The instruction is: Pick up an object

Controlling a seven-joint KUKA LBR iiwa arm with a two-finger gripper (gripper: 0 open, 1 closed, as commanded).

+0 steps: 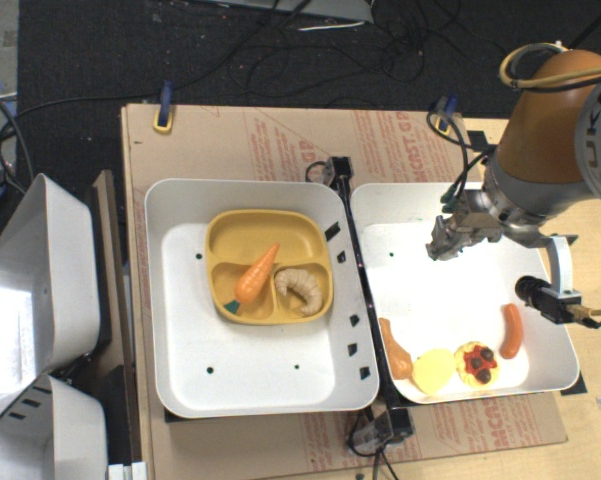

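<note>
Over the right bin [555, 363], near its back half, hangs my claw [448, 243], with bare white floor beneath it. Whether it is spread or pinched I cannot tell from this slant; the dark tip is too small and shadowed to read. Nothing shows between its tips, so I count it as carrying nothing.

What I could pick lies toward the front rim of this same bin, below the claw in the view. The sausage [511, 330] sits to the front and toward my arm's side, its long axis running nearly front to back. Along the front wall lie a yellow disc [432, 369] and, just beside it, a small tart with dark berries [477, 362]. An orange strip [394, 349] leans along the bin's inner wall, close to the divider.

The left bin [175, 368] holds a yellow divided plate [270, 226] with a carrot [257, 274] and a shrimp [301, 288] in its compartments, well apart from me across the divider.

I judge the yellow disc and tart the straightest reach: forward and down from where I hang. For the sausage, I would close across its short width.
</note>
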